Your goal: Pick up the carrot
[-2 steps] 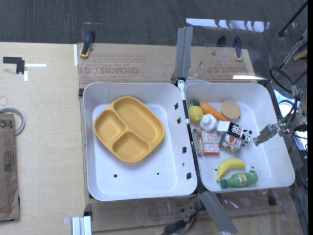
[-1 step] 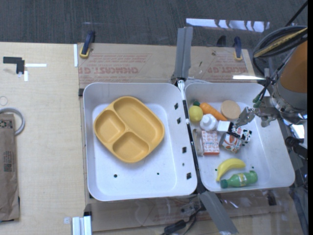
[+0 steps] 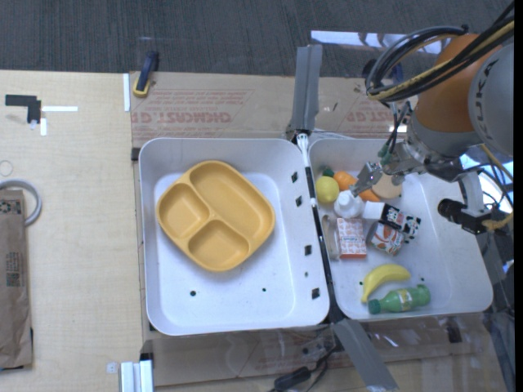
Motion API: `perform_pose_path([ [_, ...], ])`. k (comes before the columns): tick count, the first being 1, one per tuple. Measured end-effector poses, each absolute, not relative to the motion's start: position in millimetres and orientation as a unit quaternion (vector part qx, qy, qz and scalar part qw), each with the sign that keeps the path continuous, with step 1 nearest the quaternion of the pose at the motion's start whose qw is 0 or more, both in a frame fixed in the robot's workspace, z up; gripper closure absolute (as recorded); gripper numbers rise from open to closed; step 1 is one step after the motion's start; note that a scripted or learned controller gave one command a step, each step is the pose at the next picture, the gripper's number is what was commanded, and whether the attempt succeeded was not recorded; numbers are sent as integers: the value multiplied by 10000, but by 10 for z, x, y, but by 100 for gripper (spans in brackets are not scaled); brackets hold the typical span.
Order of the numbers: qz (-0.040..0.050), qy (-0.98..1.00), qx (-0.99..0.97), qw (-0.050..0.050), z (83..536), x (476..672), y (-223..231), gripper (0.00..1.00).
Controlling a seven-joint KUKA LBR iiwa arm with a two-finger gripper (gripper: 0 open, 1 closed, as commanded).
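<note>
Hovering low over the far left corner of the right bin (image 3: 458, 300), gripper (image 3: 372, 174) opening impossible to judge. Carrot (image 3: 347, 180) wedged there between lemon (image 3: 326, 189) and white bottle (image 3: 347, 205); likely to snag a neighbour or slip off the carrot.

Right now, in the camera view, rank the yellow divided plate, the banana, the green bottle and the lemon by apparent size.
1. Yellow divided plastic plate, by far largest.
2-3. Yellow curved banana and green plastic bottle: similar, not ranked.
4. Round yellow lemon, smallest.
</note>
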State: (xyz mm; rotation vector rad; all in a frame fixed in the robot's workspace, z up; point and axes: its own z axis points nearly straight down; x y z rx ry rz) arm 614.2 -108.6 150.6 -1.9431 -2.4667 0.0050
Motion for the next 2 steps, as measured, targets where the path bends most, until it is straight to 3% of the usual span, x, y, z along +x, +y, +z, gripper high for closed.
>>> perform_pose_path([
  [1, 13, -8789, -4769, 5, 907, 6590, -996, 0],
  [2, 16, -8788, -4773, -3, 983, 6598, -1007, 100],
])
